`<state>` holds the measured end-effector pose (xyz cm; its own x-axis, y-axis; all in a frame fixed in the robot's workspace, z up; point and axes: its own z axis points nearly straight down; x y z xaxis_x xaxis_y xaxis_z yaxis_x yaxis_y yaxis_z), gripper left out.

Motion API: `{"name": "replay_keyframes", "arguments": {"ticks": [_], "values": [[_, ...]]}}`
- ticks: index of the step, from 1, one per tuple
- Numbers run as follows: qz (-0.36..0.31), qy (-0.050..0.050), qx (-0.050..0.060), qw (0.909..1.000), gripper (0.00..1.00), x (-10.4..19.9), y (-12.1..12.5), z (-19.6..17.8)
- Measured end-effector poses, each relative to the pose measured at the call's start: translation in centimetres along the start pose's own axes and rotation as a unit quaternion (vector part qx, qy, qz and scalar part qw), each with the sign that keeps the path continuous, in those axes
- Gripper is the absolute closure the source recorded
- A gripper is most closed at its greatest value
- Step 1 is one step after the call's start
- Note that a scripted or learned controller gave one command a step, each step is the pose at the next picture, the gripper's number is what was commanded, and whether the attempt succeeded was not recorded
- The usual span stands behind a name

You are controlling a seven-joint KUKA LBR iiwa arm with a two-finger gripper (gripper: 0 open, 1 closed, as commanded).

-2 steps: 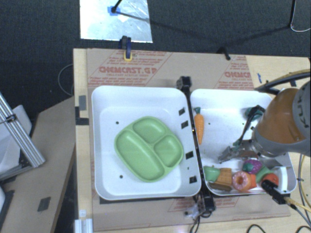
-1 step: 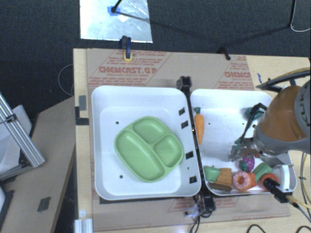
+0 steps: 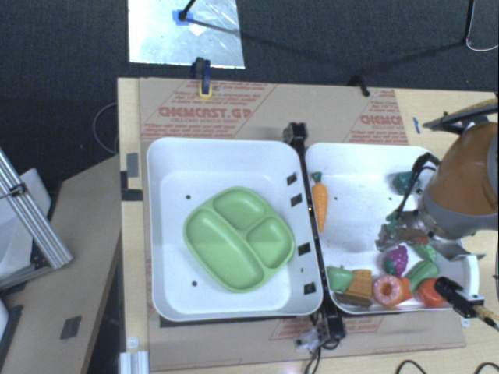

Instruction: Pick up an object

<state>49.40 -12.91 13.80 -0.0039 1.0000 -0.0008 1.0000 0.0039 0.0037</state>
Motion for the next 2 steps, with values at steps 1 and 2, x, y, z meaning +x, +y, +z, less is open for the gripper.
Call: {"name": "replay_keyframes", "arguments": {"ticks": [1,2], "values": [[0.0,0.0,-0.001,1.0,1.0,0.5,0.1,-4.5],[-0.001,0.0,-0.002,1.0,1.0,0.5,0.3,-8.9]]}}
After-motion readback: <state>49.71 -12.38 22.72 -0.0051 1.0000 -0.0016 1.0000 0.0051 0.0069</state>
